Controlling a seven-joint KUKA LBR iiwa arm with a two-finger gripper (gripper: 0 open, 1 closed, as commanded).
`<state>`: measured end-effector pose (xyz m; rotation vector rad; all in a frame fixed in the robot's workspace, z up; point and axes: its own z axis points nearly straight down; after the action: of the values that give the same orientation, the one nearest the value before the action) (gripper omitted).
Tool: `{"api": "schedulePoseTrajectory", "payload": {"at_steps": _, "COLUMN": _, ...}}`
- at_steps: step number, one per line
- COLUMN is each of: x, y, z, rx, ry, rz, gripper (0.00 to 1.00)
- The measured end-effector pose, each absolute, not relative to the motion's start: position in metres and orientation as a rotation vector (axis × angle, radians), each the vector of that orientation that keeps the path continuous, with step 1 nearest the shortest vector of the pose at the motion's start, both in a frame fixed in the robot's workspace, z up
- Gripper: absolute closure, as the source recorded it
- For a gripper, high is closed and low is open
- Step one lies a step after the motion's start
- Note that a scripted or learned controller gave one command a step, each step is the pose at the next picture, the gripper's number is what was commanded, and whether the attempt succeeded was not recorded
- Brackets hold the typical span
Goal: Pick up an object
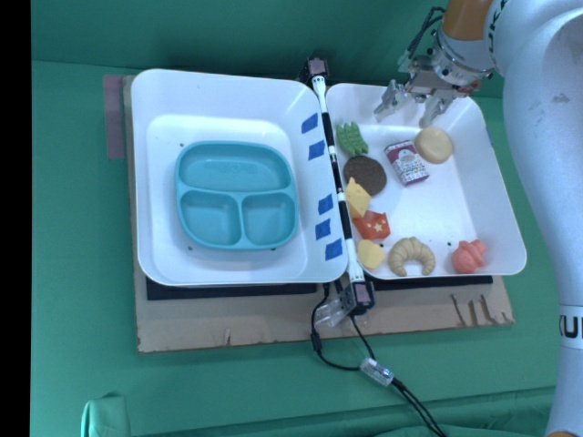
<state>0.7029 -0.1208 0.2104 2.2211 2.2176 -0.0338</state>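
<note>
My gripper (410, 106) hangs over the far edge of the right bin (492, 198), fingers spread open and nothing between them. Just below and right of it lies a round tan bun (434, 144). A red can (405, 162) lies beside the bun, with a dark brown cookie (364, 174) and a green toy (351, 139) further left. Along the bin's left and front sides rest a yellow cheese wedge (356, 197), a red piece (373, 225), a small yellow item (370, 255), a croissant (412, 256) and an orange-red piece (468, 257).
The left bin (155, 107) holds a teal divided plate (237, 195). A black-and-white divider bar (330, 153) with blue tape marks runs between the bins. A cable (373, 370) trails off the front of the cardboard base. The arm (537, 107) fills the right side.
</note>
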Motion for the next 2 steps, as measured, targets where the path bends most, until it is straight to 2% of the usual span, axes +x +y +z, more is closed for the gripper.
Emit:
{"api": "schedulePoseTrajectory", "payload": {"at_steps": 1, "x": 0.7008, "y": -0.1044, "z": 0.1878, "rx": 2.223, "ry": 2.210, "rz": -0.022, "gripper": 0.00}}
{"api": "schedulePoseTrajectory", "payload": {"at_steps": 2, "x": 0.7005, "y": -0.1025, "z": 0.1862, "rx": 2.226, "ry": 2.210, "rz": -0.024, "gripper": 0.00}}
